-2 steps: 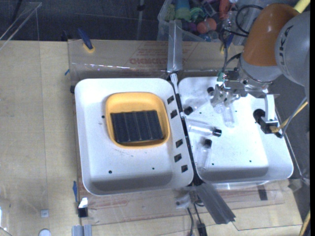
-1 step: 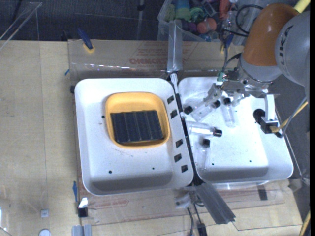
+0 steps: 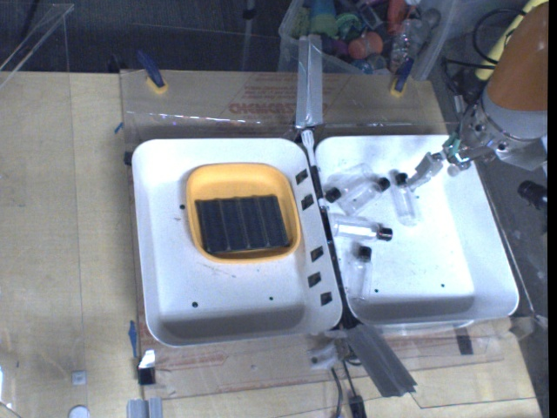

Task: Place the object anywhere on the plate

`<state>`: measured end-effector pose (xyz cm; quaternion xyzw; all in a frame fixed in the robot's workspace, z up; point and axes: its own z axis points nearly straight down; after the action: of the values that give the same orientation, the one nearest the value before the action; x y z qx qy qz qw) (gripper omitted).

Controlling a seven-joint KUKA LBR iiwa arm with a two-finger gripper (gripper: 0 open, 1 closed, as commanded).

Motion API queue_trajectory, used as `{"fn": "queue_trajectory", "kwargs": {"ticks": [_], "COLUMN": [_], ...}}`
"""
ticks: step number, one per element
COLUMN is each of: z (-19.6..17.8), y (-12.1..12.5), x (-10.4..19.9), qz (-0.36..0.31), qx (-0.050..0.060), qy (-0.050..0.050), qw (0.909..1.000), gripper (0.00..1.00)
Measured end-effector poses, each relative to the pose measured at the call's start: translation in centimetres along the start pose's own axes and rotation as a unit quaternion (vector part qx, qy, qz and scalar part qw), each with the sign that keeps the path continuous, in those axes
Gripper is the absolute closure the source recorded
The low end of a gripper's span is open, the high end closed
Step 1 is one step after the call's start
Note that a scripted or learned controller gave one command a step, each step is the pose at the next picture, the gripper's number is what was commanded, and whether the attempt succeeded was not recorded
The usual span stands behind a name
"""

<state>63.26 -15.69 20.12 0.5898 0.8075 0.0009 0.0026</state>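
Faint reddish lettering on clear sheet (image 3: 261, 107) behind the bins, unreadable

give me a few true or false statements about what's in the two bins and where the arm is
1. The yellow plate sits in the left bin. True.
2. A dark ridged block lies on the plate. True.
3. The clear tubes are piled on the plate. False: they lie loose in the right bin.
4. The gripper hangs over the left bin. False: it is above the far right part of the right bin.
5. A box of colourful toys stands behind the bins. True.
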Motion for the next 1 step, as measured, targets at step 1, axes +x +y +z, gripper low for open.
{"fn": "queue_trajectory", "kwargs": {"ticks": [1], "z": [0.31], "y": [-0.08], "x": [-6.69], "qz": [-0.151], "qx": [-0.001], "qy": [-0.001], "qw": [0.9886], "gripper": [0.0]}}
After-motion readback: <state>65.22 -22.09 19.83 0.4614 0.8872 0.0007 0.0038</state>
